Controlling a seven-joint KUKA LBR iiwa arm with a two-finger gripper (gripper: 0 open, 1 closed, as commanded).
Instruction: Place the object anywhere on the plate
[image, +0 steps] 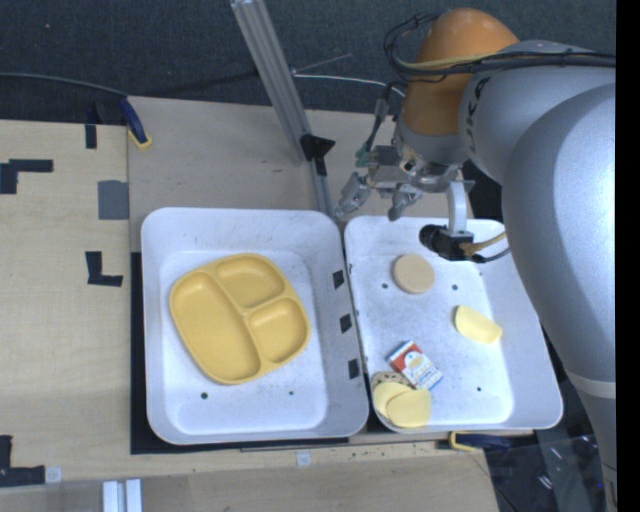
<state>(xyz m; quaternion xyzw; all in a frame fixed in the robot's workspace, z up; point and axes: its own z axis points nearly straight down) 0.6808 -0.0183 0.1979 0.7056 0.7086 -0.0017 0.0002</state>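
Tan disc (413, 273) — just below claw (375, 200), untouched.

A single fixed camera looks down at a slant on the worktop (60, 330), framing both white bins (240, 225) at moderate distance, the arm (560, 170) entering from the right.

The yellow plate (238, 317) lay uncovered in the left bin (160, 400), open from above. In the right bin (535, 400), bare floor separated the tan disc (413, 273), yellow piece (477, 325) and near-left cluster (405, 385); the arm (560, 150) overhung its far-right side.
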